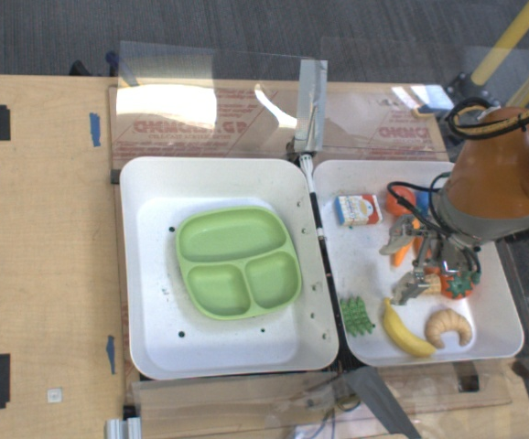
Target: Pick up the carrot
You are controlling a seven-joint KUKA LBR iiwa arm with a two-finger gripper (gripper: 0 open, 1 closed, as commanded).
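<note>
In the right bin, the arm comes in from the right side and its end effector hangs low over the middle. I cannot tell how the end effector is set, because the metal parts blur together with the things under it.

The carrot is the thin orange stick just left of the end effector, partly hidden by it, so it is hard to see all of it. More orange bits show above it, near the black cable — I cannot tell what they are.

Other things crowd close to the carrot. A small box with blue and red on it lies up and to the left of it. A red and green toy sits to the lower right. Below the carrot lies a yellow banana, with a tan croissant beside it and a spiky green thing on its other side.

Far left of the carrot, the left bin holds a green tray with three parts. Both bins sit on the worktop.
</note>
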